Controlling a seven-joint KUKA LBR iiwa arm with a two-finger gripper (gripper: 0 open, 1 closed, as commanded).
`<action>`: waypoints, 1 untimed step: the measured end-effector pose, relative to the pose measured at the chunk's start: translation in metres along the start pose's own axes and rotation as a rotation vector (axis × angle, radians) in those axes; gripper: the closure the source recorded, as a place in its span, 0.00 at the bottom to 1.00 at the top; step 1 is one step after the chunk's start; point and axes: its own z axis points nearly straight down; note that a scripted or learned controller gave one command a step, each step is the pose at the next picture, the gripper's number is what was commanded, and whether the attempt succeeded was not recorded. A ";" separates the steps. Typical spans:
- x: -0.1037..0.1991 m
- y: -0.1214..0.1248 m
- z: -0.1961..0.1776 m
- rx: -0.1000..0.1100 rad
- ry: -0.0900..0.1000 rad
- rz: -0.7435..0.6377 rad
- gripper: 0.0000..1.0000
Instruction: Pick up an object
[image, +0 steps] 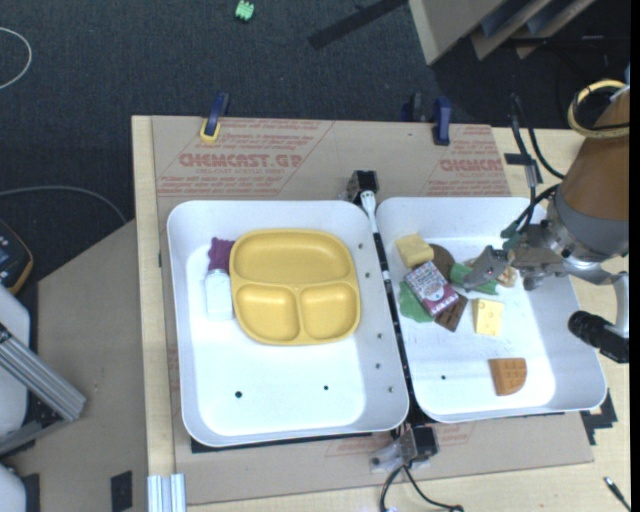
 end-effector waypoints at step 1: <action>0.009 0.004 0.053 0.007 0.002 0.000 0.00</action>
